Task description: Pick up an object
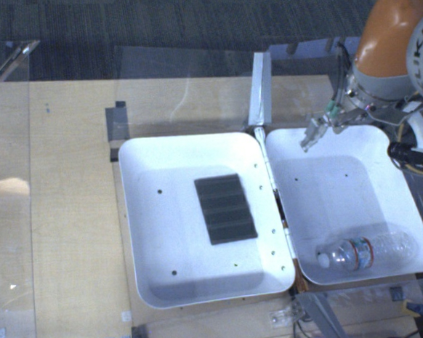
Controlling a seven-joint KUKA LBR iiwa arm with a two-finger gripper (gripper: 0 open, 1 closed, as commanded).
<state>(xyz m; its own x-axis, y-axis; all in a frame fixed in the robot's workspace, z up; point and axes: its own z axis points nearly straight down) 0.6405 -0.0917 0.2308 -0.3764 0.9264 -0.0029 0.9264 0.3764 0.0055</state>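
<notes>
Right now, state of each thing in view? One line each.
Gripper: over the right bin's far edge, nothing seen between its fingers.
Plastic bottle: on its side in the right bin, near edge, cap on.
Black ridged block: flat, mid left bin.

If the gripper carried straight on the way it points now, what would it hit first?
Probably the bare floor of the right bin. The gripper hangs over that bin's far rim, pointing down and leftward; the bottle lies well off that line. Depth is unclear.
</notes>
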